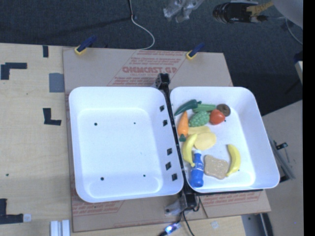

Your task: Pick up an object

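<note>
The right bin (259, 127) holds a cluster of toy food. An orange carrot (182, 124) lies by the left wall, with a green pepper (187, 106), a bumpy green piece (200, 118), a red tomato (217, 116) and a brown round piece (224, 109) near it. Lower down are a yellow lump (205, 140), two bananas (188, 150) (234, 159), a bread slice (216, 166) and a blue bottle (197, 171). My gripper (181, 8) hangs high beyond the far edge of the bench, well away from the bins, with nothing seen in it.
The left bin (78, 132) sits beside the right one, joined by a black hinge strip (170, 136). Both rest on a cardboard sheet (142, 68) held by clamps (84, 44). A white cable (142, 31) trails across the dark floor behind.
</note>
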Robot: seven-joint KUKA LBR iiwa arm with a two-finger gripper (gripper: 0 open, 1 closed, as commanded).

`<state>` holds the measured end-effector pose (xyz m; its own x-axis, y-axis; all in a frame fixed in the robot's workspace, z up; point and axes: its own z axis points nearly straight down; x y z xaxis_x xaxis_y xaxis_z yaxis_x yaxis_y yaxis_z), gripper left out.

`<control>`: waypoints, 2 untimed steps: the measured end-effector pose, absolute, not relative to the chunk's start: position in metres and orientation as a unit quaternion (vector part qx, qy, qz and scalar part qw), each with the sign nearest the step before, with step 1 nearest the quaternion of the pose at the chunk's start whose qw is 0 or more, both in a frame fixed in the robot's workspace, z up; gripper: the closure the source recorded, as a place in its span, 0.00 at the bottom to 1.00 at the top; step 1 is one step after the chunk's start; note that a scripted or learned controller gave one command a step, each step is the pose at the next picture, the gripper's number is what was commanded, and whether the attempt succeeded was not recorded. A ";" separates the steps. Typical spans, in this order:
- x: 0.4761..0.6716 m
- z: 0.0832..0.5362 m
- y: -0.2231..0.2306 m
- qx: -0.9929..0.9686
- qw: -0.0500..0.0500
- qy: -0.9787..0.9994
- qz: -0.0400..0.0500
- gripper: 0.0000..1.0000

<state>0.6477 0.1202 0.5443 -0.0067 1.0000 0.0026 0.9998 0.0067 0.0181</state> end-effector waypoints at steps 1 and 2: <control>0.662 0.334 0.126 0.707 -0.005 0.708 -0.008 1.00; 0.663 0.108 0.201 0.705 -0.004 0.709 -0.007 1.00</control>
<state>0.6634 0.2009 0.1084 -0.0045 1.0000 -0.0034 0.9999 0.0045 -0.0153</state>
